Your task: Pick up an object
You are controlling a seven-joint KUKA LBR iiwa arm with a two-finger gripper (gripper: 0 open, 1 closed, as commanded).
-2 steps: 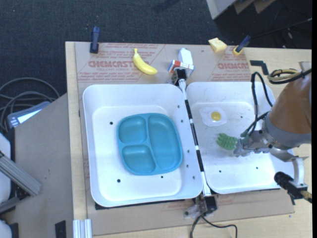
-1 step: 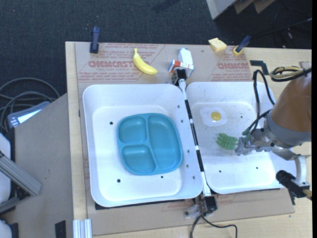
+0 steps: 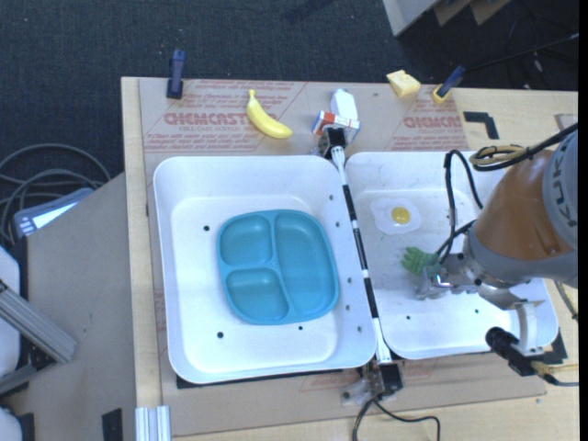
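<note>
White right bin (image 3: 432,338), tool (image 3: 430,281) (fingers unclear) touching green toy (image 3: 416,260)

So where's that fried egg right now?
The fried egg lies in the right bin, toward its far end, just above the green toy.

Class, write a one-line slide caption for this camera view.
Arm's pincer reaches beside green toy in right bin; blue tray in left bin.

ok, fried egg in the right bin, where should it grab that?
Probably by the white rim of the egg, straight down from above. It lies flat on the bin floor, so the thin edge is the one part that fingers can pinch. The broccoli lies apart from it, nearer the gripper.
</note>
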